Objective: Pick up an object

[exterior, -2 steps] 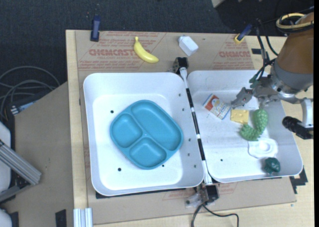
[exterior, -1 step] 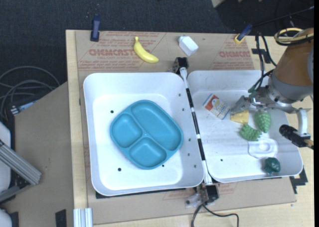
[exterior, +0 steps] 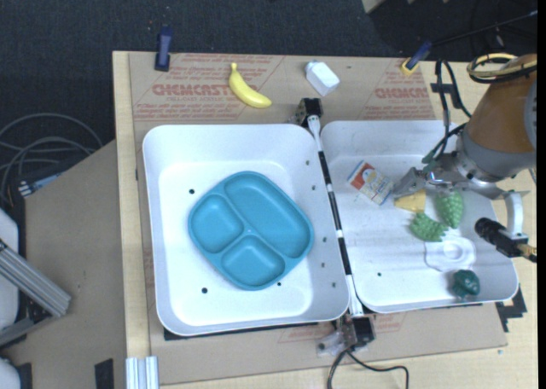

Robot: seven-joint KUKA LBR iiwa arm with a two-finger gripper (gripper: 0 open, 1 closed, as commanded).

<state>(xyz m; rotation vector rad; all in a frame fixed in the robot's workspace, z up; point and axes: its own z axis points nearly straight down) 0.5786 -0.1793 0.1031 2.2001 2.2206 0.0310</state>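
— So, what sits in the two bins?

— The left bin (exterior: 162, 208), at centre-left of the frame, holds a blue divided plate (exterior: 248, 229) with three compartments, lying diagonally. The right bin (exterior: 375, 289) holds a small red-and-white card packet (exterior: 368, 181) near its upper middle, a yellow piece (exterior: 411, 201) just right of that, a light green knobbly toy (exterior: 426, 227) below it, a second green knobbly toy (exterior: 450, 206) just beside the arm's tip, a clear ring-shaped piece (exterior: 450, 253) lower down, and a dark green object (exterior: 465, 283) in the lower right corner.

— Which way does the light green toy run?

— Its long axis slants from upper left to lower right.

— And the arm?

— It enters from the right edge, grey wrist under the orange band, with the gripper (exterior: 426, 181) reaching leftward and down over the upper right part of the right bin, just above the yellow piece. Whether its fingers are spread or closed cannot be told.

— Anything outside the bins?

— A banana (exterior: 246, 89) and a white block (exterior: 322, 78) lie on the board along the top of the frame.
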